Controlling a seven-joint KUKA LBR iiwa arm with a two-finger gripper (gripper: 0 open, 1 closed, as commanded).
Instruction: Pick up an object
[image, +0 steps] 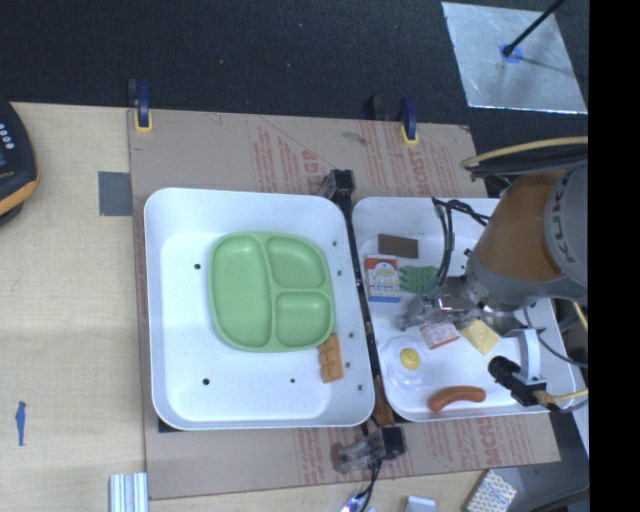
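Note:
My gripper (424, 312) is low in the right bin (372, 222), near its middle. It reaches in from the grey arm with the orange band (520, 245). Close around it lie a red and white carton (382, 279), a green item (420, 277) and a small white and red packet (437, 333). A yellow cheese wedge (481, 337) sits just to its right. Nearer the front lie a fried egg (408, 358) and a sausage (457, 398). A brown block (398, 246) lies at the back. I see nothing lifted off the bin floor.
The left bin (165, 300) holds a green divided plate (270, 290) and an orange waffle-like piece (330, 358) by its right wall. A black part with cables (515, 380) hangs over the right bin's front right corner. Clamps hold the cardboard base.

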